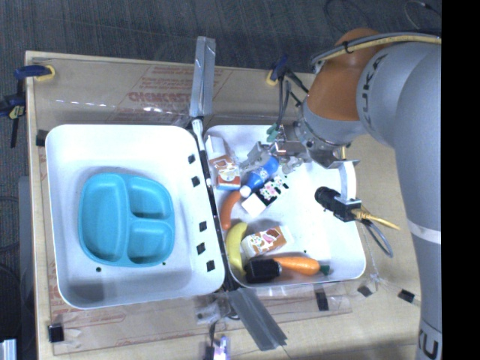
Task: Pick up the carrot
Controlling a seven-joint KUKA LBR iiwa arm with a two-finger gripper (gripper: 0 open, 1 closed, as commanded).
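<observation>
Along the near wall of the right bin [352, 255] I see the carrot [300, 264], lying just right of a black object [261, 269]. Farther back, my gripper [271, 156] hovers over cluttered packets; I cannot tell how it is set.

Dark grey carpeted floor [150, 13] across top and left of view. Light wooden bench top [105, 81] under clear sheeting with red printed lettering. Blue clamp [34, 72] with yellow tip at top left bench corner; second blue clamp [279, 69] on rear edge. Grey metal bar [201, 77] upright between bins, matching bar [255, 322] at front edge. Black cables [409, 10] on floor, top right. Even overhead lighting, soft shadows.
</observation>
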